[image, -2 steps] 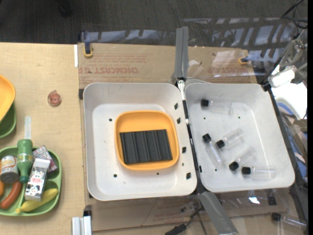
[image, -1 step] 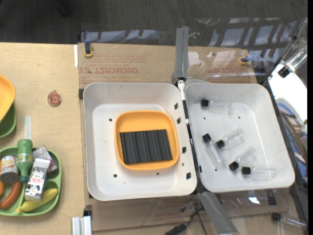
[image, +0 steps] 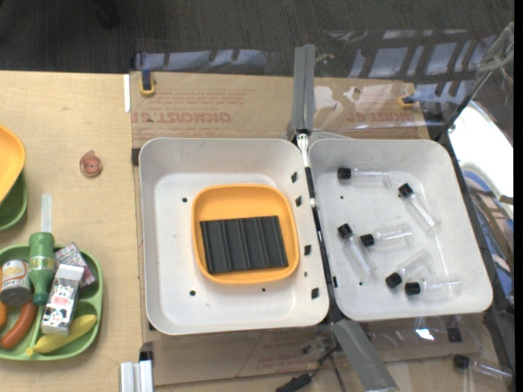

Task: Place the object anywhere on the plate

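1. Here, in the camera view, two shallow white bins sit side by side on cardboard sheets laid on the counter: the left bin (image: 163, 243) and the right bin (image: 458, 243), touching along their inner edges.
2. An orange plate (image: 243, 198) lies in the middle of the left bin, clear of all four walls.
3. A black ribbed slab (image: 245, 244) lies flat on the plate. It covers most of the plate's floor, with orange rim showing all around it.
4. The right bin holds six clear tubes with black caps, scattered and lying on their sides. One tube (image: 364, 173) is at the far left and another (image: 415, 204) is to its right.
5. Two more tubes lie close together near the bin's middle left, (image: 353, 247) and (image: 384, 238). The last two are near the front wall, (image: 406, 271) and (image: 431, 286).
6. A grey post (image: 304, 88) stands at the far end of the seam between the bins.
7. Left of the bins, on the bare wooden counter (image: 65, 113), a green tray (image: 86, 325) carries toy food. On it are a green bottle (image: 40, 264), a small can (image: 13, 274) and a carton (image: 59, 300).
8. A small pink disc (image: 91, 164) lies alone farther back, and an orange bowl (image: 8, 166) pokes in at the left edge.
9. Nothing stands over the plate or the tubes.
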Robot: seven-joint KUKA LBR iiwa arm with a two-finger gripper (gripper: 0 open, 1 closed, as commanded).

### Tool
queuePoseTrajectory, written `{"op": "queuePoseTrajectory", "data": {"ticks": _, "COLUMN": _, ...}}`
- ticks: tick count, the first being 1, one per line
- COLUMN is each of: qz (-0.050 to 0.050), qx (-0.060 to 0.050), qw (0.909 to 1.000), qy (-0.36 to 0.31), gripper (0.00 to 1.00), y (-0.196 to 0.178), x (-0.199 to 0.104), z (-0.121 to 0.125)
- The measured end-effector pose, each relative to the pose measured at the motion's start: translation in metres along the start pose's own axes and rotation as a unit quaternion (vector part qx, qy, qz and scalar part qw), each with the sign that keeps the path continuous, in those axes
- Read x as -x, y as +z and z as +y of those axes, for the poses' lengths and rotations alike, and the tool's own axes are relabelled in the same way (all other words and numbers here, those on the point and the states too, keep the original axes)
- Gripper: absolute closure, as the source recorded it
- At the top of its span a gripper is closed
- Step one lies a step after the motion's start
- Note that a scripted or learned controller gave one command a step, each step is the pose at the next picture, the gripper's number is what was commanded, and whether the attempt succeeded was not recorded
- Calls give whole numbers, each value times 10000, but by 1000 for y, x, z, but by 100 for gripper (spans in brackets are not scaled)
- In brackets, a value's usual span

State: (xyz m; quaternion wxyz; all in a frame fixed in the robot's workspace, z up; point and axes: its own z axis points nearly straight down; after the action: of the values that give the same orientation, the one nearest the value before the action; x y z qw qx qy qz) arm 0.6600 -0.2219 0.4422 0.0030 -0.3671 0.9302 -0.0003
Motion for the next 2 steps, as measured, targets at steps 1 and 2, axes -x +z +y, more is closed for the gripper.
{"op": "queuePoseTrajectory", "data": {"ticks": 1, "qz": 1, "qx": 18, "qw": 9814, "qy": -1921, "gripper": 0, "y": 1, "x": -8, "z": 8}}
{"op": "queuePoseTrajectory", "data": {"ticks": 2, "qz": -7, "qx": 15, "qw": 9253, "qy": -3793, "gripper": 0, "y": 1, "x": 1, "z": 0}}
